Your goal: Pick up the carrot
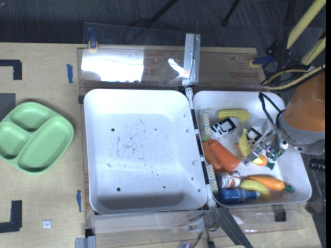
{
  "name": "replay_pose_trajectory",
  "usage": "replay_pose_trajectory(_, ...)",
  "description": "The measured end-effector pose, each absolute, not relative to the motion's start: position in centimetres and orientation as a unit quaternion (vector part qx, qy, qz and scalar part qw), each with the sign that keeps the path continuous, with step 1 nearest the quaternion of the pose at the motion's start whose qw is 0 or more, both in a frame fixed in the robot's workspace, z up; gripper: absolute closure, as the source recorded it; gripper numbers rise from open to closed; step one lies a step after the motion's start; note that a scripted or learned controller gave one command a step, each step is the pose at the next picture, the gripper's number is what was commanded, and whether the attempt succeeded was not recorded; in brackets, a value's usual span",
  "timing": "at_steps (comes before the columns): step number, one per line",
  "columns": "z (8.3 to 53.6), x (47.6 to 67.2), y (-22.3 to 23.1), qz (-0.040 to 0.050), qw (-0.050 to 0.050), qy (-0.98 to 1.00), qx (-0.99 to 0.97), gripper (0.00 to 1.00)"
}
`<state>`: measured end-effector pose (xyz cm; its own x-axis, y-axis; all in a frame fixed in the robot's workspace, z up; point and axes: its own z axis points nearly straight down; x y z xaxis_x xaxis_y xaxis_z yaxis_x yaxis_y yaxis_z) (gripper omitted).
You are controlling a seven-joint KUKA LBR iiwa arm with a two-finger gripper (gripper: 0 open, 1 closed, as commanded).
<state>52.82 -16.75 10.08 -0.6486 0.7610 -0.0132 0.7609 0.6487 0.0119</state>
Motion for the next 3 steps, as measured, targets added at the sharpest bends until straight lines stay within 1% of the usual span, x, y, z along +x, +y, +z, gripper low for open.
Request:
replay_pose_trajectory(1, 9.9, 52.7, -16.7, 0.0022, 0.006, 0.908, 0.419, 0.0)
replay_pose_trajectory(2, 10.0, 53.7, -20.3, 0.0003, 0.002, 0.822, 0.57, 0.0)
replay_pose_trajectory(3, 11.0, 53.7, -20.3, 0.0009, 0.004, 0.821, 0.57, 1.0)
